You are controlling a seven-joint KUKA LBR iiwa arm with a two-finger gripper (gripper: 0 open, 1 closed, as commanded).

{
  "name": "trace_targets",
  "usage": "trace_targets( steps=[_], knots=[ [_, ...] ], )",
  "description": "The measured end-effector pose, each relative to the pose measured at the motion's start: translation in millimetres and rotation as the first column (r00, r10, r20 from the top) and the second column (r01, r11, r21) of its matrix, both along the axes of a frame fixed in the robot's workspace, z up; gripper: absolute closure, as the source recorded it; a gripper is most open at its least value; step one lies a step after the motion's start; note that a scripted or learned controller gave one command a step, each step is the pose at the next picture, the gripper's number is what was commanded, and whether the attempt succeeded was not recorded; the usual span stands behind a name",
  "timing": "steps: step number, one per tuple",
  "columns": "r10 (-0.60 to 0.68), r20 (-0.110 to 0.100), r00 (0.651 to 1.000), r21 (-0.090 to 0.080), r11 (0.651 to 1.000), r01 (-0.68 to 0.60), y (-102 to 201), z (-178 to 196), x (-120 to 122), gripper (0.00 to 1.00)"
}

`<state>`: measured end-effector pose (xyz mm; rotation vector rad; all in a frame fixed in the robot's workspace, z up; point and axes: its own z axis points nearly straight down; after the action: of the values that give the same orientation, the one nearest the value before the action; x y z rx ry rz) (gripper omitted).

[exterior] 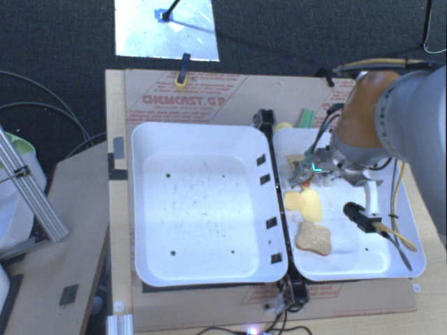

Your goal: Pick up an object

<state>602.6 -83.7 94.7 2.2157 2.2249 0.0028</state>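
The gripper [305,178] is hanging low in the right bin [391,260], in the right middle of the frame, close to this bin's left wall. From this slant I cannot tell if it is released or clenched, and nothing is showing as grasped in it. The arm [401,110] is reaching in from the right edge, and its orange band [360,114] is sitting just above and to the right of the gripper.

Just below the gripper a yellow lump [305,202] is lying on the bin floor; whether the gripper is touching it is not clear. Below the lump, near it, a tan piece [313,238] with a rough surface is lying flat.

At the upper left corner of the right bin a small yellow ball [283,126] is resting, and just to the right of it a green stick [306,117] is leaning over the rim.

The left bin [202,208] is taking the middle of the frame, touching the right bin along 1 shared edge, where 4 black clips [265,180] are sitting in a row. Both bins are standing on a cardboard sheet [188,100] with red print.
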Motion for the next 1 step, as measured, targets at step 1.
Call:
trace_targets(
  steps=[1],
  knots=[
    [-0.004, -0.005, 1.000, 0.000, 1.000, 0.004, -3.8, -11.1, -25.7, 0.00]
  ],
)
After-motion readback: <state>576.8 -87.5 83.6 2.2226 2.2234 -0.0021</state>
